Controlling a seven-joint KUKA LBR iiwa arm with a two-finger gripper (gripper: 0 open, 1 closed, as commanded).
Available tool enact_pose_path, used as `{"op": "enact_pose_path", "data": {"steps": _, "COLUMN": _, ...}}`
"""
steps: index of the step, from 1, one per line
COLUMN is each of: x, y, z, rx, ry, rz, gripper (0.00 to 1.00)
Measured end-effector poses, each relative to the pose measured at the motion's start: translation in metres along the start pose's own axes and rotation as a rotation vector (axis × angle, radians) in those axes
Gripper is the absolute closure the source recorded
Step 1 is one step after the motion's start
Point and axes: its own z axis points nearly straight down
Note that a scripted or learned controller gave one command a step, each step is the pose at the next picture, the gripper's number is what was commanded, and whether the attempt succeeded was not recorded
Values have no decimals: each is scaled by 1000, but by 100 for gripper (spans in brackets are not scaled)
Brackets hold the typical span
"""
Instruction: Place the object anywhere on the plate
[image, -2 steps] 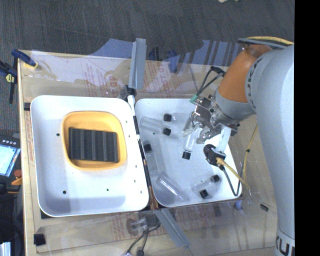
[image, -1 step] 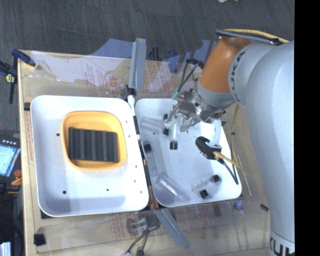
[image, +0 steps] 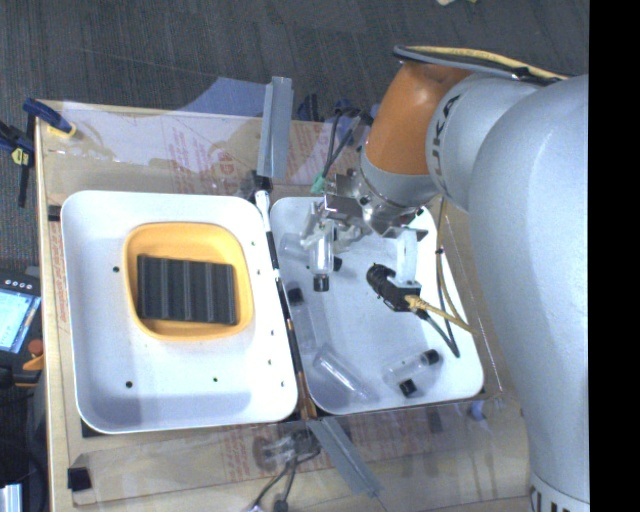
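The arm (image: 520, 230) reaches in from the right and hangs over the right bin (image: 455, 375); its gripper (image: 362, 262) points down with the two fingers standing apart, one pale finger (image: 321, 258) on the left and another on the right, and nothing sits between them, so it is released and holds nothing; just beside the right finger, on the bin floor, lies a small dark object (image: 386, 285) with a yellowish end, which I take to be the thing to move, though it is too small to name; it looks light and rigid, probably hard plastic, so it should lift easily yet may skid on the smooth white floor if nudged sideways; the safest hold seems to be across its narrow middle, with the fingers straddling the dark body rather than the thin end; a few other small dark pieces (image: 418, 372) lie near the bin's front edge; the plate (image: 145, 245), yellow-rimmed with a dark ribbed slab (image: 188, 290) on it, rests in the left bin (image: 120, 400), well apart from the object; both bins stand on the bench (image: 150, 150).
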Motion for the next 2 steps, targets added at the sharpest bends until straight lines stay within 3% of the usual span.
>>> {"op": "enact_pose_path", "data": {"steps": 1, "x": 37, "y": 23, "z": 22, "rx": -1, "ry": 0, "rz": -215, "gripper": 100}}
{"op": "enact_pose_path", "data": {"steps": 2, "x": 37, "y": 23, "z": 21, "rx": -1, "ry": 0, "rz": -215, "gripper": 0}}
